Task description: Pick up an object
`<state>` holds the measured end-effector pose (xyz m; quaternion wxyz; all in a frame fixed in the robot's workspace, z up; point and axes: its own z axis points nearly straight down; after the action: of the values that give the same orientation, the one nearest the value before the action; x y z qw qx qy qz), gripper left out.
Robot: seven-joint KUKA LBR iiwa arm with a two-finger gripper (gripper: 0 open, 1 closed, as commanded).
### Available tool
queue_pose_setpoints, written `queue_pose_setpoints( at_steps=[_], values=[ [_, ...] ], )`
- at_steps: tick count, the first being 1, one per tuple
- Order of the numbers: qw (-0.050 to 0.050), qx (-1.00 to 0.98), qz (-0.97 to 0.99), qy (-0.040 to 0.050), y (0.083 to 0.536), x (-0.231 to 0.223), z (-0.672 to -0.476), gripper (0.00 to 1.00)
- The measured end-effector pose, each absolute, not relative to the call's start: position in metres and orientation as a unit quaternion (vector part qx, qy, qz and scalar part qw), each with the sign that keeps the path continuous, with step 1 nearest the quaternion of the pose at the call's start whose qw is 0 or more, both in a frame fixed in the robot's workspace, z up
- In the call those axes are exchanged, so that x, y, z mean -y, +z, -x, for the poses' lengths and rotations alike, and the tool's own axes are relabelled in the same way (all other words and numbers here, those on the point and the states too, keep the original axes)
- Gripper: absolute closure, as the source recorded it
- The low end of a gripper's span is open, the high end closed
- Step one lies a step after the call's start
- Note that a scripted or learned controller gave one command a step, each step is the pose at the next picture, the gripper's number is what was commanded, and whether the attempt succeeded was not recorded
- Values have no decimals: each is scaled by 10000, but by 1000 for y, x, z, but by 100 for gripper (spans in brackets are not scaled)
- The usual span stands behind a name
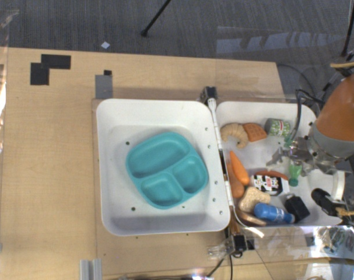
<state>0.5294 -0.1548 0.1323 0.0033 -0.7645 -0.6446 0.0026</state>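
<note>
The right bin (308, 112) holds several objects. Among them are a croissant (235, 134), an orange cracker (255, 132), a green can (277, 127), a carrot (239, 168), a black, white and red packet (267, 183), a blue bottle (273, 213) and a small black block (296, 207). My gripper (293, 156) hangs low over the right half of this bin. A small green bottle (295, 172) lies directly below it. The gripper body hides whether anything is held.
The left bin (107, 156) carries a teal divided plate (165, 169). The arm's grey body and orange band (343, 112) cover the right bin's right edge. A bread piece (251, 198) lies by the blue bottle. Cables run along the bench's front edge.
</note>
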Motion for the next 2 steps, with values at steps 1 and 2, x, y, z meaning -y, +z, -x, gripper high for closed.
queue_pose_setpoints(
  at_steps=[1, 2],
  values=[
    [-110, 6698, 7424, -57, 90, 93, -528, 0],
    [-88, 6699, 7424, -81, 101, 90, -530, 100]
  ],
)
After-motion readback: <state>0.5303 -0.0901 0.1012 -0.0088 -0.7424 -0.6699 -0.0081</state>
